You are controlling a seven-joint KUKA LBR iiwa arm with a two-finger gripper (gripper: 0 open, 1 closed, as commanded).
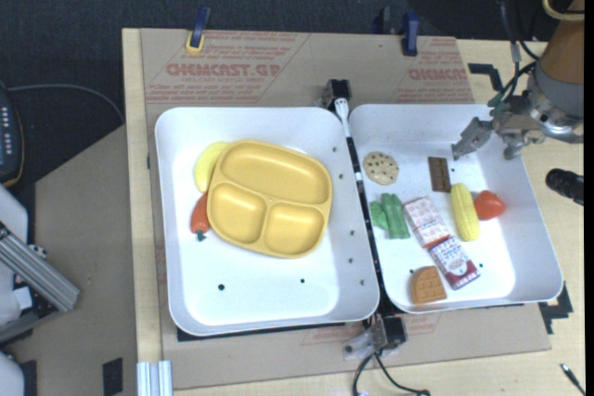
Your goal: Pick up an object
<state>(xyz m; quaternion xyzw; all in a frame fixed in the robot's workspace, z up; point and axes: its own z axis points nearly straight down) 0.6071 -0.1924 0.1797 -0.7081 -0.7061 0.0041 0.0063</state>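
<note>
Gripper (489,140) spread, holding nothing, above right bin (538,227) far edge.

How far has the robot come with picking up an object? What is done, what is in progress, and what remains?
Done: nothing yet looks picked. The cookie, chocolate bar, corn and tomato all lie in the right bin. In hand: the tool hangs over that bin's far right part, with nothing seen between its fingers. Left: choosing an object, descending, closing on it and lifting it.
</note>
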